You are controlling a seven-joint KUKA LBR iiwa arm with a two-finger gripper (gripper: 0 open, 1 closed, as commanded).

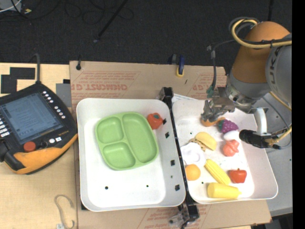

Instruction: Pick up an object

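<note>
Hovering over a small orange toy (208,122) — fingers (209,112) low, their grip impossible to tell

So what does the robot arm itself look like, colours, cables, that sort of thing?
The arm is grey with a rounded orange band above the wrist. A yellowish cable loops over the orange part, and thinner dark cables run down beside it. The tool is a small dark grey metal assembly.
</note>
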